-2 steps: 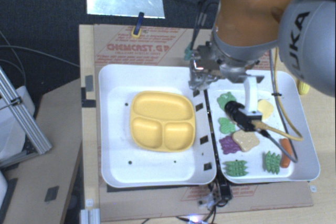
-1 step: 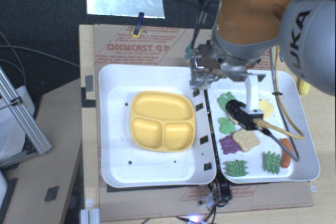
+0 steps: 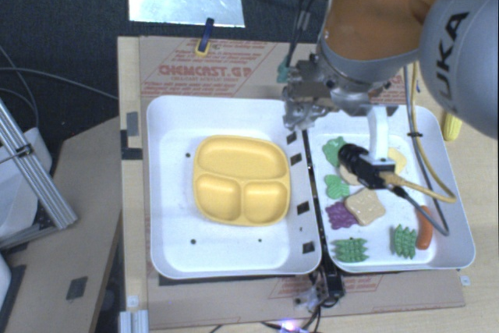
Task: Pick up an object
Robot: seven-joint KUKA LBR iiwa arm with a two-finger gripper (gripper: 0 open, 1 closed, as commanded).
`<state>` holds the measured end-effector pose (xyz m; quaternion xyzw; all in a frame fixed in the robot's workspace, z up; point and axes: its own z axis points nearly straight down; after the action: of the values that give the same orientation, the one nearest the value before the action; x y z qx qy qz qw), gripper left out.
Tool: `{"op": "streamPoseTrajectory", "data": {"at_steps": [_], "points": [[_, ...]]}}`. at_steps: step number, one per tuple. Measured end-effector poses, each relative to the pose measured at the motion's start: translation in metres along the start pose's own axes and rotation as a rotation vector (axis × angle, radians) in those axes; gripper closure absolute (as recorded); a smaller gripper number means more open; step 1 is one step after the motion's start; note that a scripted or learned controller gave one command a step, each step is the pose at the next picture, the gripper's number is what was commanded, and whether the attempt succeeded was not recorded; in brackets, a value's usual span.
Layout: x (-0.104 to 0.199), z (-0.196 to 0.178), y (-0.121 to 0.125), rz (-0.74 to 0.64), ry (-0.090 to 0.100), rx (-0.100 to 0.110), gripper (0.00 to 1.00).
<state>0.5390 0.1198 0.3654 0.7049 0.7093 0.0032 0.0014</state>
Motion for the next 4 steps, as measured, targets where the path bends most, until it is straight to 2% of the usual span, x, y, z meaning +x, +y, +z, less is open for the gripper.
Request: {"op": "streamPoseTrajectory", "data": {"at_steps": [1, 2, 3, 4], "points": [[0.000, -0.011, 0.001, -0.002, 0.001, -0.002, 1.00], [0.047, 0.040, -0.016, -0.002, -0.002, 0.010, 1.00], [0.003, -0.053, -0.035, 0.007, 0.000, -0.004, 1.00], [0.006, -0.059, -0.034, 0.000, -0.001, 0.001, 1.00]]}}
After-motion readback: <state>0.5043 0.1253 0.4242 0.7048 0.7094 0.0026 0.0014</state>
